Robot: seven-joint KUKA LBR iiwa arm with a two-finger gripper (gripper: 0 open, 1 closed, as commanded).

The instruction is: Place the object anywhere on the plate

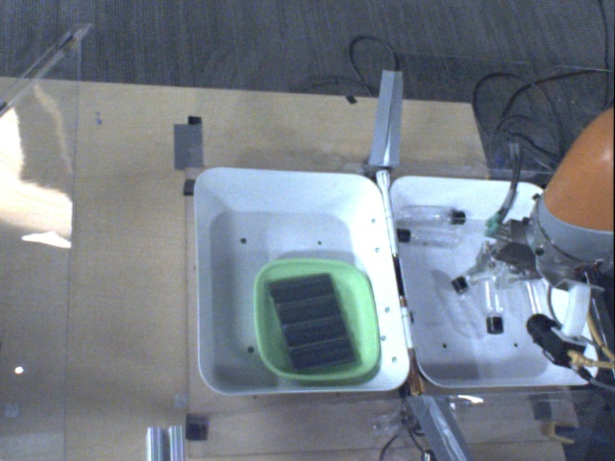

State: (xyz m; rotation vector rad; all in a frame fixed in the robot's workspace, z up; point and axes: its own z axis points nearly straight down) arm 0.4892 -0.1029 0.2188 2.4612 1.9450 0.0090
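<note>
A green square plate point(362, 301) sits in the left white bin point(221, 286), toward its front right. On the plate lies a dark ridged rectangular block point(310, 322), covering most of its middle. My gripper point(507, 255) hangs below the orange-banded wrist point(584, 185) over the middle right of the right bin point(437, 353), well away from the plate. It is close above several clear plastic tubes with black caps.
In the right bin, one clear tube point(430, 219) lies at the back left. Two more point(475, 278) point(493, 305) lie near the gripper. A grey metal post point(387, 123) stands behind the seam between the bins. Cables point(557, 339) hang by the arm.
</note>
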